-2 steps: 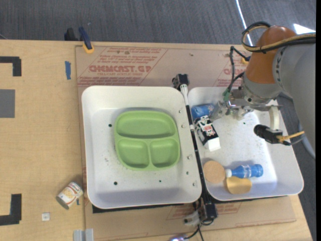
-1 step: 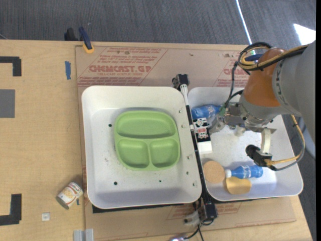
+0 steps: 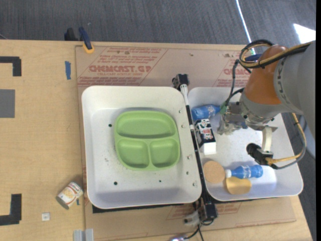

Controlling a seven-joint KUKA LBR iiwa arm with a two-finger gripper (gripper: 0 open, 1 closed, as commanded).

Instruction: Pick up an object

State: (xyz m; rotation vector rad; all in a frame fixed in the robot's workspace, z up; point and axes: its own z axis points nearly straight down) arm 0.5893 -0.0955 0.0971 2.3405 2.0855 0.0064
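The right bin holds a blue packet at its far left, a black and white box just below it, a round tan disc, a blue and white bottle and a tan block. My gripper hangs low over the bin's upper middle, just right of the blue packet and the box. Nothing shows between its fingers. The grey arm with its orange band covers the bin's far right part.
The left bin carries a green three-compartment tray. A small crumpled carton lies on the bench outside the left bin's near corner. Cables loop around the arm over the right bin.
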